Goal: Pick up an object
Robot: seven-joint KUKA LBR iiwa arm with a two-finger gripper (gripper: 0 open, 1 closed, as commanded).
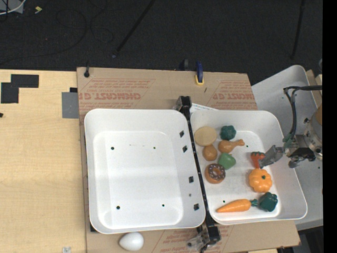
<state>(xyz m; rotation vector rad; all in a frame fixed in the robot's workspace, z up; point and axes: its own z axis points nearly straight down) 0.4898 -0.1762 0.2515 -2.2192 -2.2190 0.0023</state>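
Two white bins sit side by side on cardboard (158,88); the left bin (100,141) shows bare floor, and the right bin (295,204) holds the toy food. Most of the arm is cut off at the right edge, so just the gripper (266,159) and some dark wrist parts and cable reach in over the right bin's rim. Whether the gripper is wide or narrow I cannot tell; its tip is small and blurred against a small red piece (257,156), and contact between them is unclear. A pumpkin (260,180) lies just below the gripper. A carrot (234,206) and a broccoli (268,201) lie nearer the front wall. Left of the gripper are a donut (215,173), a green piece (227,161), a drumstick (230,145), a bun (205,136), a small brown piece (210,152) and a dark green piece (228,132). An egg (131,241) lies outside, below the left bin.
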